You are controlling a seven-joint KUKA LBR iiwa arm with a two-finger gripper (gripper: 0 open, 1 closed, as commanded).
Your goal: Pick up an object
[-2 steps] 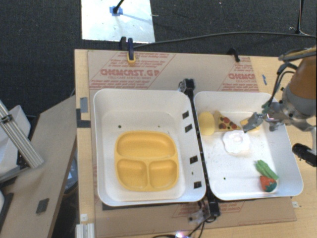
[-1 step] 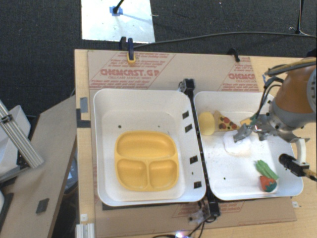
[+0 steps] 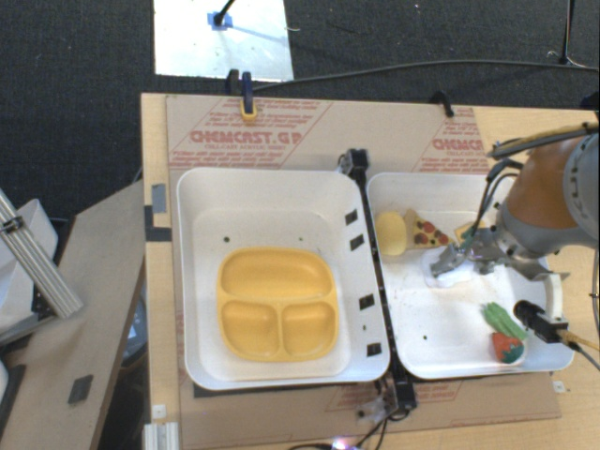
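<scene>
Nearest the camera, along the front of the right bin (image 3: 412, 368), lies a toy carrot (image 3: 506, 331): an orange-red root at the bin's front right corner with its green top running up and to the left, so its long axis slants from lower right to upper left. A black part of the arm's rig sits just beside it on the right.

To the left, the left bin (image 3: 202, 279) holds a yellow divided plate (image 3: 277, 303) with three compartments, all of them bare, set near the bin's middle.

Further back in the right bin, the pincer (image 3: 452, 265) is low over the bin floor near its middle, pointing left from the grey-and-orange arm (image 3: 548, 200). Something pale, white-grey, sits right at its tip, but whether that is an object or part of the tool I cannot make out, and I cannot tell how the pincer is set, nor whether anything is held.

Just beyond, toward the back left of the same bin, a yellow rounded toy food piece (image 3: 392, 233) lies against the wall shared with the left bin, and touching it on the right is a pizza slice (image 3: 431, 233) with red spots. Both lie up and left of the pincer, near; the carrot lies down and right, a little farther off.

Judging by this, the yellow piece and the pizza slice are the likeliest targets. Behind the bins the counter (image 3: 309, 134) carries printed board.
</scene>
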